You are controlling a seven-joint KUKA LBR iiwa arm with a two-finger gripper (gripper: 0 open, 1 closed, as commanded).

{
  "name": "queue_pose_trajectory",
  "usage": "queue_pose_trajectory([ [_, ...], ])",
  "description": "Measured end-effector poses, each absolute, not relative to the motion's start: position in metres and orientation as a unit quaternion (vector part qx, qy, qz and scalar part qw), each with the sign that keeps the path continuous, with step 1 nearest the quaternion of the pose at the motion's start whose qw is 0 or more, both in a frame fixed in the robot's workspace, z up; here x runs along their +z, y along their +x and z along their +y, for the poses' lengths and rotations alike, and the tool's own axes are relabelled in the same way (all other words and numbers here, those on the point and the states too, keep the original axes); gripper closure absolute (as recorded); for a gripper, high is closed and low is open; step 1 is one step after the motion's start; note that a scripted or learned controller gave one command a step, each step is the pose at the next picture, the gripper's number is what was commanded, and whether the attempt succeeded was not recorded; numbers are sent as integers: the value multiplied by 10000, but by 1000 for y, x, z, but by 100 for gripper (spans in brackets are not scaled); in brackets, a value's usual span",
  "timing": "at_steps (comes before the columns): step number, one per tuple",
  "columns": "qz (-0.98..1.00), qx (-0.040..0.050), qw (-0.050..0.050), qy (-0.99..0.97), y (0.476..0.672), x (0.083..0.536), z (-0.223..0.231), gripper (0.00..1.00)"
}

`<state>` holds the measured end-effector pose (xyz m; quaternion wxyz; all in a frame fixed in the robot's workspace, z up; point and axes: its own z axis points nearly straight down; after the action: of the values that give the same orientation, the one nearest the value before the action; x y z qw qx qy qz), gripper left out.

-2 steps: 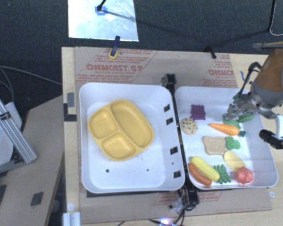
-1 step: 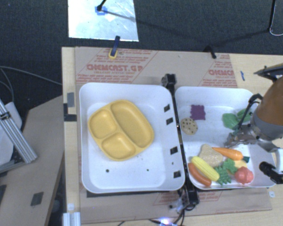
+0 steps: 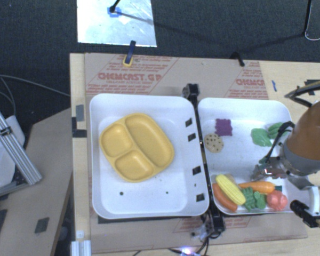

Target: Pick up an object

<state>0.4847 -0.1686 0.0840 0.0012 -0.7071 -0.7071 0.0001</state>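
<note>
The right bin [image 3: 240, 106] holds several toy foods. A purple piece [image 3: 223, 126] and a cookie [image 3: 213, 142] lie near its left wall, and a green leaf [image 3: 263, 136] lies toward the right. Along the front edge sit a corn cob [image 3: 230, 189], a hot dog [image 3: 222, 199], a carrot [image 3: 260, 186], a green piece [image 3: 253, 199] and a red-pink fruit [image 3: 277, 200]. My gripper [image 3: 264, 171] hangs low at the right side of this bin, just above the carrot. The wrist hides how the fingers stand.
The left bin [image 3: 106, 196] carries a yellow divided plate [image 3: 136, 146]. A black divider with clips [image 3: 197, 143] runs between the bins. The arm's orange band [image 3: 313, 129] covers the right bin's right edge.
</note>
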Motion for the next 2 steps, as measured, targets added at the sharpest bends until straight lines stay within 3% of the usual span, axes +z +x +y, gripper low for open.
queue_pose_trajectory([
  [2, -7095, -11, 4, -7048, 487, 93, -112, 100],
])
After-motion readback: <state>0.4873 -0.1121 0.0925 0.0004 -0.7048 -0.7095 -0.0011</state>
